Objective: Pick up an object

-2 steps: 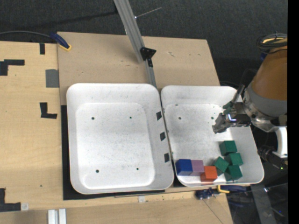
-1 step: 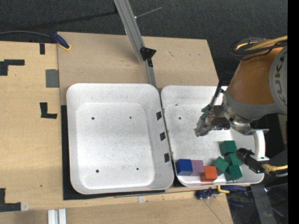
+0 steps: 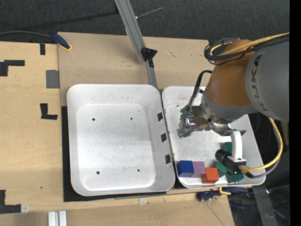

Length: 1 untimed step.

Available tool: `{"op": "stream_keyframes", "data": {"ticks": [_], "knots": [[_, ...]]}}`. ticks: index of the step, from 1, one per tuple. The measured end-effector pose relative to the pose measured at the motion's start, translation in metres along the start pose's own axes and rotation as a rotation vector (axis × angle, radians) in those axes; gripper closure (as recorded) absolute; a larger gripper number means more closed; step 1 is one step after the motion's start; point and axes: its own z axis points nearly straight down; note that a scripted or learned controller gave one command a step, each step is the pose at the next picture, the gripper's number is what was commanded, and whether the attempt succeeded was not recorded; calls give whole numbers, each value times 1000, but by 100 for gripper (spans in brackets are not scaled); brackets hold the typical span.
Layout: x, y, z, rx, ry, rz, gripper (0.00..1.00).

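Plywood bench [image 3: 28,140] under dark floor; black tape marks on its left side, a slanted aluminium post [image 3: 133,27] crossing the top. Two shallow white bins side by side on a black mat. Left bin [image 3: 75,98] bare apart from a few small dark dots on its floor.

Arm [image 3: 244,84] reaches in from the right, its grey and orange bulk covering much of the right bin [image 3: 171,100]. Yellow and black cables loop around the wrist.

Gripper [image 3: 185,128] hangs over the upper-middle of the right bin, above bare white floor. Whether the claw is spread or closed cannot be told at this angle; nothing is visibly held.

Candidate objects sit clustered along the near edge of the right bin, well apart from the gripper: blue block [image 3: 185,168], purple block [image 3: 199,167] touching it, orange block [image 3: 211,174] just beside, then a green piece [image 3: 234,175] partly under a black fitting.

Risks, as judgement:
- A descent from the present spot would close on nothing; the blocks lie nearer the camera.
- Blocks are packed together, so fingers may straddle two or nudge one aside.
- Cluster hugs the bin wall; a finger could land on the rim.
- The green piece is half hidden, a poor choice of target.
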Motion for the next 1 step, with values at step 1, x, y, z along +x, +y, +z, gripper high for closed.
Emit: {"op": "stream_keyframes", "data": {"ticks": [1], "knots": [[52,-5,-6,-2,1,-6,100]]}}
